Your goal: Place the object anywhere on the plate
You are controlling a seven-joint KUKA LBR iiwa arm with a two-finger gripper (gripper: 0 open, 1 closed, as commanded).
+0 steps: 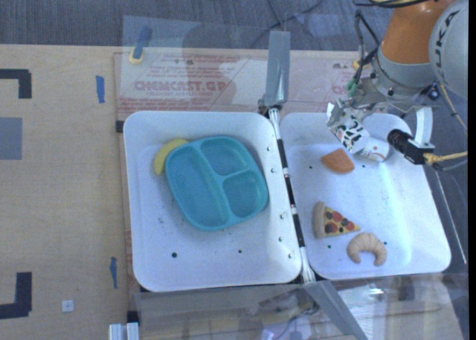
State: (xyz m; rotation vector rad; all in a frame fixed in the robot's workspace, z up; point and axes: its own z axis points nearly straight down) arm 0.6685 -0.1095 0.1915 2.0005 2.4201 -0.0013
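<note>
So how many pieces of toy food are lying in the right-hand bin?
3. An orange piece lies near the bin's upper middle, just below the jaws; a pizza slice lies lower down; a croissant sits beside it to the right. The arm may hide more.

plate: teal
banana: yellow
bins: white
pizza slice: tan, red spotted topping
croissant: tan
wedge: orange
bench: pale wood, blue tape marks

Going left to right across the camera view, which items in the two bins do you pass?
Yellow banana → blue plate → pizza slice → croissant. The orange piece and the gripper overlap these in the order, so I leave them out.
</note>
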